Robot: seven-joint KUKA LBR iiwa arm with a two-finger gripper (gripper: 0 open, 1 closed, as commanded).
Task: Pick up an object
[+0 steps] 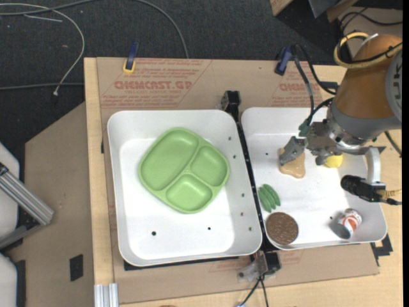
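Two white bins sit side by side on the worktop. In the right bin, the pincer hangs directly over a tan object, perhaps touching it; whether it is parted or closed I cannot tell. Nearby lie a yellow item, green pods, a brown disc and a red-and-white object. The left bin holds a green divided plate.

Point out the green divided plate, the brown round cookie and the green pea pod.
green divided plate (pixel 184 169), camera view, centre where the dividers meet.
brown round cookie (pixel 282 228), camera view, middle of its top face.
green pea pod (pixel 269 197), camera view, mid-length.
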